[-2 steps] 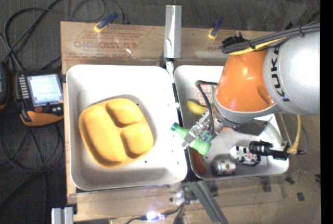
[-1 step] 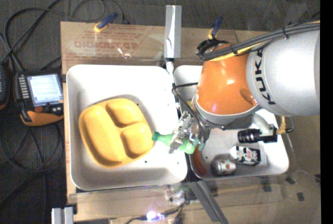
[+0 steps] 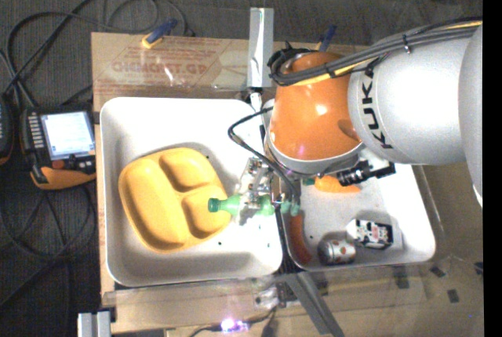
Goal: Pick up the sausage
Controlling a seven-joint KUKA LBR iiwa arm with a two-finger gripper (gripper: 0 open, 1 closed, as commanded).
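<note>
Nearest the camera, the grey arm [image 3: 423, 100] with its orange band [image 3: 314, 116] fills the upper right of the frame and reaches down toward the centre. At far left, off the bench, a handheld control pendant [image 3: 59, 141] lies among cables on the floor. Left bin [image 3: 118, 249]: a yellow compartment tray [image 3: 169, 198] sits tilted in the middle-left of the frame. At the centre, the end effector [image 3: 255, 198] hangs over the wall where the two bins meet, with a small green item [image 3: 223, 204] at its tip, touching the tray's right edge; whether the fingers are wide, narrow or closed on the green item cannot be told. Right bin [image 3: 420, 241]: the sausage [image 3: 296, 233], brownish-red, lies along the left wall, just below and right of the end effector and apart from it. Next to its lower end lies a silver can [image 3: 337, 251], then a black-and-white packet [image 3: 372, 233]. An orange object [image 3: 337, 183] peeks out beneath the arm.
</note>
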